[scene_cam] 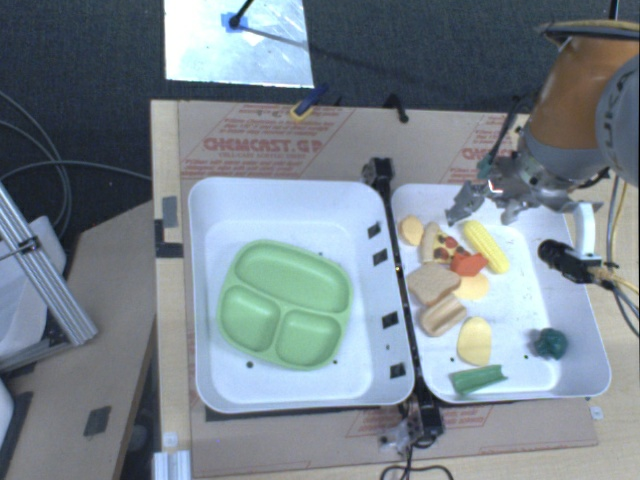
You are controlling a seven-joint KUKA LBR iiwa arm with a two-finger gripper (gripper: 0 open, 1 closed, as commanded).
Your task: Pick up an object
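Note:
The right bin (580,368) holds a heap of toy food. In it lie a yellow corn cob (487,247), an orange-red piece (467,264), a bread slice (431,283), a tan roll (443,316), a pale yellow lump (411,231) and a yellow lemon-like piece (475,340). A green pod (477,378) and a dark teal piece (548,343) lie near the front. My gripper (484,214) hangs over the back of this bin, just above the corn cob. It is open, with nothing between its fingers.
The left bin (215,203) holds a green divided plate (285,303). A black divider with clips (392,268) runs between the bins. A black cable plug (562,258) juts over the right bin's right side. Cardboard lies under both bins.

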